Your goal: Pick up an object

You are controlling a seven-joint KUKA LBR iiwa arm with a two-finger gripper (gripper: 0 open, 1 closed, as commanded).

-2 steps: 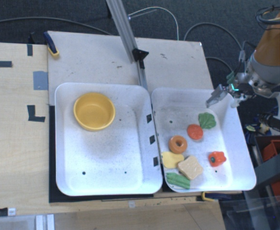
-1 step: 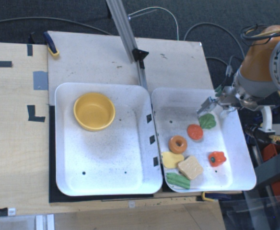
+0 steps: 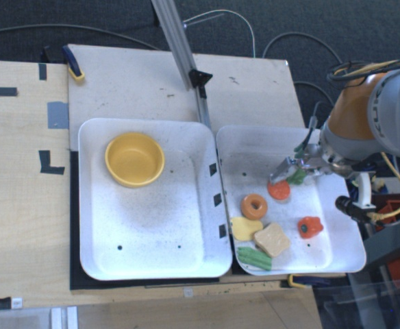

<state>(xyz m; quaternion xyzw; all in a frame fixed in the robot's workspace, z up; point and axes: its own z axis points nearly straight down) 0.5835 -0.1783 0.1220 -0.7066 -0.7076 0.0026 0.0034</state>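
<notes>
we see the gripper low in the right bin, just above a red-orange round piece — whether it is clenched or released we cannot tell. a small green piece sits right beside it. nearer the front lie a donut, a yellow piece, a tan block, a green pod and a red pepper. the left bin holds a yellow bowl.
</notes>
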